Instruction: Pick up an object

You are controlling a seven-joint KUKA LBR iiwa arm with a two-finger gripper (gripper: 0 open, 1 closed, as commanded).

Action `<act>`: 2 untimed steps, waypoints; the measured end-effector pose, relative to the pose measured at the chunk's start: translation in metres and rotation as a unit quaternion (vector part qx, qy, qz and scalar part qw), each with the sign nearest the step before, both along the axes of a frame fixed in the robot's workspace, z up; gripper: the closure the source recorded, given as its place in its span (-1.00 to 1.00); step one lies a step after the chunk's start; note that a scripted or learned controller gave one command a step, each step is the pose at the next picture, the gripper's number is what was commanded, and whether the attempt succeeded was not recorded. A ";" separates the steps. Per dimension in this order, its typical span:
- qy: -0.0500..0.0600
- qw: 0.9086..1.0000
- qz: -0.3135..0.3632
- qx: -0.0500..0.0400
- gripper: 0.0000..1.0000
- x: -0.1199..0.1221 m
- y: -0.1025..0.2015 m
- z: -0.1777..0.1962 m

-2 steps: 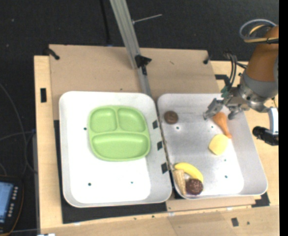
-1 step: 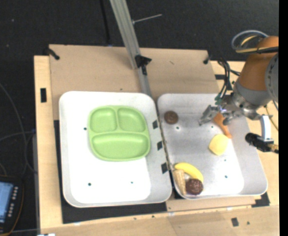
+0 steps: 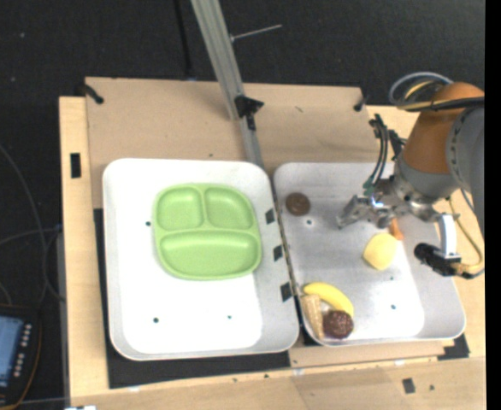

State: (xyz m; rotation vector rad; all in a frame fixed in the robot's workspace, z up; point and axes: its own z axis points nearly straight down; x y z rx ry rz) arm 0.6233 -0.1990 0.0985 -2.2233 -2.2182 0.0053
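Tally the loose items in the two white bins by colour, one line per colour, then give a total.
Green: 1, the divided plate in the left bin.
Yellow: 2, the banana and the lemon-like fruit in the right bin.
Brown: 2, the round pieces.
Total: 5

The arm [image 3: 434, 148] enters at 3 o'clock, its gripper [image 3: 362, 210] low over the right bin [image 3: 336, 182]. A lemon [image 3: 381, 251] lies just beside the gripper, at its 5 o'clock. A brown disc [image 3: 297, 203] sits toward 9 o'clock of the gripper. A banana [image 3: 329, 296] and a dark ball [image 3: 338, 324] rest at the bin's 6 o'clock corner. The left bin [image 3: 131, 314] bears a green plate [image 3: 206, 231].
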 end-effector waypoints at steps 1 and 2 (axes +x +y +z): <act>-0.004 1.000 -0.001 -0.001 1.00 0.002 -0.001 0.015; -0.006 1.000 0.002 -0.001 1.00 0.006 0.003 0.078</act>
